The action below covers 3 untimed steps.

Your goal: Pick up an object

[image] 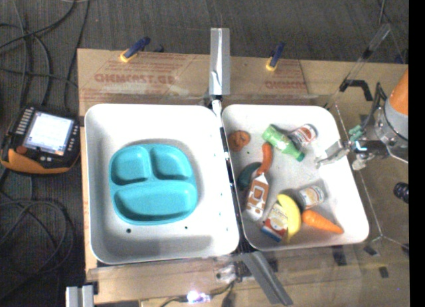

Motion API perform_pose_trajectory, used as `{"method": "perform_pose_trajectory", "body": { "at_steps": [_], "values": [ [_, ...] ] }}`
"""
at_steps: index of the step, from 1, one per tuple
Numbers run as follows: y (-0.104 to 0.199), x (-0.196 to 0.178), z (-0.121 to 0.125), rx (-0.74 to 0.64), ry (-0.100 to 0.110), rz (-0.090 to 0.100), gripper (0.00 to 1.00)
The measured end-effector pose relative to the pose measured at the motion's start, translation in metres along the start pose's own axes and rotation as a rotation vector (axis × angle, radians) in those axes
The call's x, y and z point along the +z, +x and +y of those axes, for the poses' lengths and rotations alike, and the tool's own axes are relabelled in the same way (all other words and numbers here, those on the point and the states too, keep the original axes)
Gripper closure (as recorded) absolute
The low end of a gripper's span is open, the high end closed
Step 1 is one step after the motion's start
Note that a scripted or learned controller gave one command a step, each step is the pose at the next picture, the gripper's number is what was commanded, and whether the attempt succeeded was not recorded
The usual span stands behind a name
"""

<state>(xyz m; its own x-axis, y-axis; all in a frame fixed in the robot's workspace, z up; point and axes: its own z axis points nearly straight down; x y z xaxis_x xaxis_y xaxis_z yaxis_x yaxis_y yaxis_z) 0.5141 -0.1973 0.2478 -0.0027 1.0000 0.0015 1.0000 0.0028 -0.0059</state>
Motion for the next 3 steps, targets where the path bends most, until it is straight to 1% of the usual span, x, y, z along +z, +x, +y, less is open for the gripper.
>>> {"method": "perform_pose_trajectory", "body": {
  "at_steps": [1,2,3],
  "values": [
    [0.010,0.111,0.090,-0.087,0.000,-0.001,0.00],
    [-0.015,0.155,0.134,-0.175,0.029,0.016,0.00],
    [-0.012,0.151,0.131,-0.177,0.049,0.022,1.00]
  ]
}}
